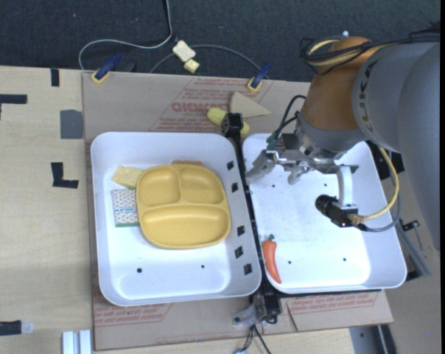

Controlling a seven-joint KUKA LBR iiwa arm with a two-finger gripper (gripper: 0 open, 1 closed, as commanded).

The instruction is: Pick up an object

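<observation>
A small orange carrot toy (pixel 270 259) lies at the front left corner of the right bin (pixel 388 275). My gripper (pixel 275 169) hangs over the back left part of that bin, well behind the carrot. Its fingers stand open, spread apart with nothing between them. In the left bin (pixel 108 275) a yellow divided plate (pixel 183 206) lies flat. A pale yellow wedge (pixel 124 175) and a small patterned packet (pixel 123 206) sit against the plate's left side.
The grey arm with its orange band (pixel 340 94) covers the back right of the right bin. A black cable fitting (pixel 333 209) hangs over that bin's middle. Clips, a yellow piece (pixel 217 114) and a cardboard flap (pixel 248 105) lie behind the bins.
</observation>
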